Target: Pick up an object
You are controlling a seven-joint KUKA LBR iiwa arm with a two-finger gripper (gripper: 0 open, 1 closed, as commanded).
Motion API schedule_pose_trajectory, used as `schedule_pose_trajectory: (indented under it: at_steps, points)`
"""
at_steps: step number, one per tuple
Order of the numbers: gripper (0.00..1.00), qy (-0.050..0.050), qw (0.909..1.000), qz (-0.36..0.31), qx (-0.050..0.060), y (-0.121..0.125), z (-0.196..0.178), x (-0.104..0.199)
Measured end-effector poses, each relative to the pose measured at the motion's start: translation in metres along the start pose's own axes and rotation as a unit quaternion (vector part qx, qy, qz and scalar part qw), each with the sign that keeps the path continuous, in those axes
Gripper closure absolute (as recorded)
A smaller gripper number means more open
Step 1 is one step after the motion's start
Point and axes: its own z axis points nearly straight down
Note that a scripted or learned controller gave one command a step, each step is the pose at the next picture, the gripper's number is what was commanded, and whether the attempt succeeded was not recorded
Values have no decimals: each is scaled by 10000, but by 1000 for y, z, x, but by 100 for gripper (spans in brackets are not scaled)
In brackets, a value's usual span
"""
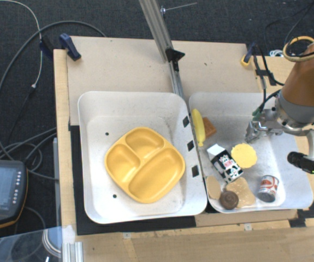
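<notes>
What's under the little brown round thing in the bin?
The brown round disc lies on a tan flat slice in the right white bin. Whatever sits directly beneath the disc is covered.

even overhead light, soft shadows, sharp

The arm [304, 86] runs off the right edge, its upper part cut away. The end effector [253, 131] is too small to read its fingers. Below-left of it, the banana [198, 127] partly covers an orange object [208, 129], shape unclear.
</notes>
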Motion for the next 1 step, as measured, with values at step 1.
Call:
schedule_pose_trajectory:
  at_steps: [1]
  points:
    - [100, -5, 10000, -1, -5, 24, -19, -20]
